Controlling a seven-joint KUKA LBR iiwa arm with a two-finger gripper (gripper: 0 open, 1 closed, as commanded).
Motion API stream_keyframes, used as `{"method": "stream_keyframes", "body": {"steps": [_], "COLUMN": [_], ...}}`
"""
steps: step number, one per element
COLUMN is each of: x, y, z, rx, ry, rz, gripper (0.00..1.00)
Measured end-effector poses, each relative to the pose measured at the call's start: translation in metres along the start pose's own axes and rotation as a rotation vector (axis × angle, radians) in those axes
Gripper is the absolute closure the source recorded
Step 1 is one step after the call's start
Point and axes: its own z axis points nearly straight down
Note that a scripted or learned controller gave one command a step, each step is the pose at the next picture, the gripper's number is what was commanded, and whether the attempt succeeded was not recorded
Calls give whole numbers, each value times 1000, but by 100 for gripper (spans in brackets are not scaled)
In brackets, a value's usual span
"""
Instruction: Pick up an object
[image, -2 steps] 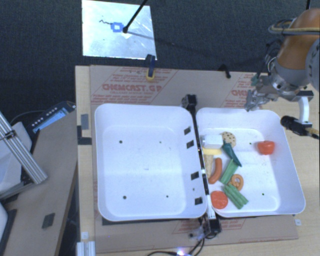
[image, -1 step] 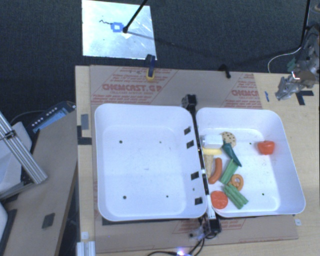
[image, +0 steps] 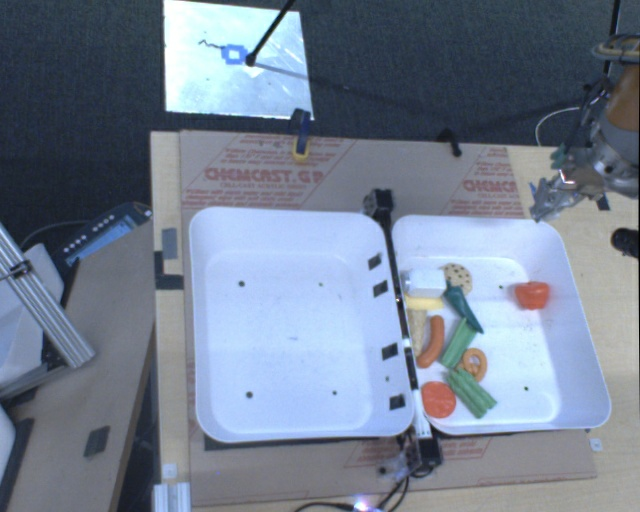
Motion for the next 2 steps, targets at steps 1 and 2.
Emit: {"method": "stream_keyframes", "body": {"steps": [1, 2], "x": [0, 0], "y": [0, 0], "z": [46, 67], "rx": [1, -2], "ry": [1, -1], "rz": [0, -2], "gripper": [100, 100]}}
